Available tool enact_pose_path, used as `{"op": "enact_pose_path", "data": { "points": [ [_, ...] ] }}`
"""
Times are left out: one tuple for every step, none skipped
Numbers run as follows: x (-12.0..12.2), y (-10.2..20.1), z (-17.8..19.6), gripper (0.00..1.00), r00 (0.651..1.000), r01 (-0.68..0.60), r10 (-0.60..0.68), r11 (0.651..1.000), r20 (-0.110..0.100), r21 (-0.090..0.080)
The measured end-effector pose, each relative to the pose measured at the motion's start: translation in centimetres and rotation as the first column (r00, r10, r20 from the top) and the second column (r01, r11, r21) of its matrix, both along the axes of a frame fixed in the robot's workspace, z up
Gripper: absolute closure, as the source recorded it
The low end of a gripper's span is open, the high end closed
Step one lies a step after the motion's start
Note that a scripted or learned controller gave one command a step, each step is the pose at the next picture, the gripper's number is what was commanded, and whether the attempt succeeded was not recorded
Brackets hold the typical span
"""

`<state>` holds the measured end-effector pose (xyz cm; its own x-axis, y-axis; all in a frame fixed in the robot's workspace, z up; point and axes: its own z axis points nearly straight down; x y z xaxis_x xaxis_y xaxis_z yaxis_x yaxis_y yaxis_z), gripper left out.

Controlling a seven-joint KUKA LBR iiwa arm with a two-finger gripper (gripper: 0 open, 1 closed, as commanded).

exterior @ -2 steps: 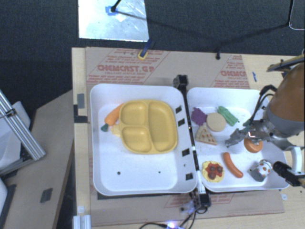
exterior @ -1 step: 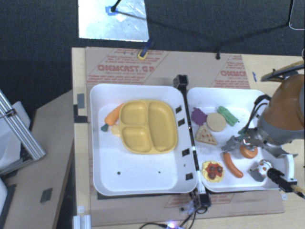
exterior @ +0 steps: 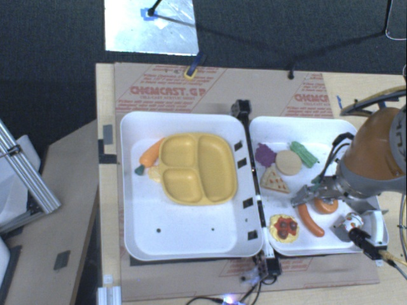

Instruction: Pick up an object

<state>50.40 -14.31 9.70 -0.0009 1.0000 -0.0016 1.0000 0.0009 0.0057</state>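
1. Well, the gripper (exterior: pixel 310 194) hung low over the right bin (exterior: pixel 270 129), at the frame's lower right.
2. I could not tell its jaw state.
3. A sausage (exterior: pixel 310 220) lay just below it, a tomato slice (exterior: pixel 327 204) beside.
4. A yellow tray (exterior: pixel 195 168) sat in the left bin (exterior: pixel 137 234).

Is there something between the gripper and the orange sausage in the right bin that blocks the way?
Nothing visible blocks it. The gripper hangs just above the upper end of the orange sausage, with bare right bin floor around them.
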Motion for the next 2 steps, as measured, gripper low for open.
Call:
{"op": "enact_pose_path", "data": {
  "points": [
    [0.1, 0.0, 1.0, 1.0, 1.0, 0.0, 0.0, 1.0, 0.001, -0.001],
    [0.9, -0.8, 6.5, 1.0, 1.0, -0.003, 0.003, 1.0, 0.0, 0.0]
  ]
}}
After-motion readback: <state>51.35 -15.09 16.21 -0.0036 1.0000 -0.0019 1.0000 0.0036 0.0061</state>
